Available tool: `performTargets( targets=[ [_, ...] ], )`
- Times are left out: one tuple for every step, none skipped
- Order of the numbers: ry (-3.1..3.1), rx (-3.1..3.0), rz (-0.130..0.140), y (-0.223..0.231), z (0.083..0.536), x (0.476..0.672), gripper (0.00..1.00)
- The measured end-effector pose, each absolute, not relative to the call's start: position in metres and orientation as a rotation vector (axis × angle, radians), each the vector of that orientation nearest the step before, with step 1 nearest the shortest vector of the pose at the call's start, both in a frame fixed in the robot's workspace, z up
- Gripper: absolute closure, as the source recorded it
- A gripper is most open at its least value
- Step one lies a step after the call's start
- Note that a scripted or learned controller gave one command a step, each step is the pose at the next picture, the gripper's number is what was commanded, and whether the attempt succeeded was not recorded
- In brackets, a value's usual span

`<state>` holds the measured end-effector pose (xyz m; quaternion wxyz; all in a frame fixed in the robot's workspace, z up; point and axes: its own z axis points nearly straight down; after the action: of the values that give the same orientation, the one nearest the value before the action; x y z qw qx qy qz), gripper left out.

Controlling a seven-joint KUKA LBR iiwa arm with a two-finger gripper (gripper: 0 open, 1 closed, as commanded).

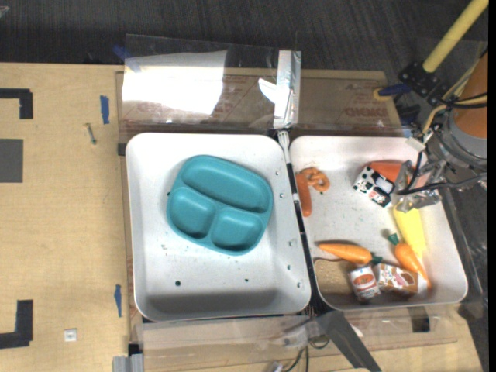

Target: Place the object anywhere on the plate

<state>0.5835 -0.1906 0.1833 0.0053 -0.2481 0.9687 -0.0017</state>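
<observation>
**Plate in left bin, toys in right bin, gripper low over the right bin**

Nearest the lens, at the right bin's (341, 217) front wall, lie two small packets: a round red-and-white one (363, 283) and, touching it on the right, a brown wrapper (397, 279). Just behind them a carrot (346, 251) lies crosswise, its green end pointing right. A second carrot (411, 260) slants along the right side, its tip close to the wrapper. A yellow piece (410, 229) (long and tapered; its kind cannot be told) lies lengthwise just behind that carrot.

The gripper (415, 201) hangs at the yellow piece's far end, below the grey arm (465, 142) that enters from the right. Whether it is spread, pressed together or pinching anything cannot be told; cables and glare hide it.

Farther back sits a black-and-white patterned toy (373, 185) with an orange part beside it. An orange curl (315, 179) lies near the dividing wall, above a red strip (305, 201) that runs along that wall.

The plate (219, 204) (teal, three compartments) rests in the middle of the left bin (141, 231), well apart from every toy. Which toy is the object to be moved cannot be told; all of them lie in the right bin.

Behind the bins, a clear sheet (194, 87) catches the light. A yellow rod (459, 23) slants across the upper right corner.
</observation>
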Motion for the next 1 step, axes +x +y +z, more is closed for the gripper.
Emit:
performTargets(
  targets=[
    [3.050, -0.705, -0.006, -0.2233, 0.1909, 0.5868, 1.00]
  ],
)
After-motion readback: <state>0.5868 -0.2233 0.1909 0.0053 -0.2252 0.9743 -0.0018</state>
